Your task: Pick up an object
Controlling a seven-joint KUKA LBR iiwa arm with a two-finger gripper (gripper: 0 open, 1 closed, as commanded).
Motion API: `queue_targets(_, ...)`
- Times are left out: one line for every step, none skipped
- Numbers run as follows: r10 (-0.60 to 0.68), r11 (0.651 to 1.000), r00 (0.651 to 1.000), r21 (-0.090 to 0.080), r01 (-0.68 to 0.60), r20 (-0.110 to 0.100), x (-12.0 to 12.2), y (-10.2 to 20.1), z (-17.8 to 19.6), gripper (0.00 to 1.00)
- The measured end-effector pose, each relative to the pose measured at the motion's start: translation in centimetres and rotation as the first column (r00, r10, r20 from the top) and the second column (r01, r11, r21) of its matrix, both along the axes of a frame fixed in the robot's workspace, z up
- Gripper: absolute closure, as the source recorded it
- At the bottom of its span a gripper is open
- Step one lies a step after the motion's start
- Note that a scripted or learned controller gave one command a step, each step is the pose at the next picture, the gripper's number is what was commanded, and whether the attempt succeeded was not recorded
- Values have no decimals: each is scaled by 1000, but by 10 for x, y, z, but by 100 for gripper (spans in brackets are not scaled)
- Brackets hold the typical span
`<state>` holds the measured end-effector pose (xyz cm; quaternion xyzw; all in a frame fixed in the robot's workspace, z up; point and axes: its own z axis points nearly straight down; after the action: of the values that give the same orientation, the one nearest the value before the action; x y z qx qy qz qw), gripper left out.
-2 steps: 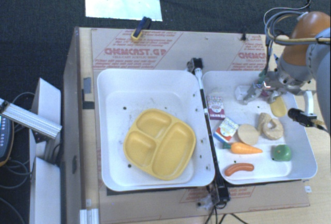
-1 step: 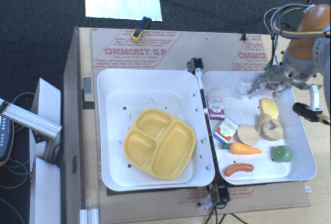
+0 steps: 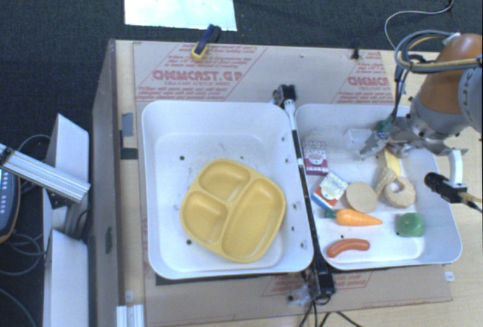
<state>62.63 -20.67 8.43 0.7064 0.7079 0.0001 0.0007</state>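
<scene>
Arm: the grey arm (image 3: 453, 103) reaches in from 3 o'clock, its orange band at the top right, and bends down over the right bin (image 3: 445, 246).
Gripper: the gripper (image 3: 386, 138) sits low at the bin's 12 o'clock part; whether it is wide or narrow, I cannot tell from here, and I see nothing clearly held.
Nearest thing: a yellow piece (image 3: 391, 162), just below the gripper, near the bin's middle, above a ring-shaped donut (image 3: 398, 192).
Handling: it looks like a small plastic toy, so I would guess light, stiff and a bit slippery; a grip across its narrow width looks best, since the donut and a tan disc (image 3: 361, 197) crowd its lower end.
Other picks: a carrot (image 3: 358, 218) and a sausage (image 3: 348, 247) lie apart at the bin's 6 o'clock; both are round and may roll, so take them across the middle.
Also: a green piece (image 3: 410, 224) at 4 o'clock and small cartons (image 3: 329, 190) at 9 o'clock.
Left bin: a yellow tray (image 3: 234, 210) lies flat, broad and awkward for two fingers.
</scene>
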Motion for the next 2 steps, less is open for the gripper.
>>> queue_targets(-1,1000,1000,-1,1,4,-2,0,58,0)
queue_targets(-1,1000,1000,0,1,0,-22,0,0,0)
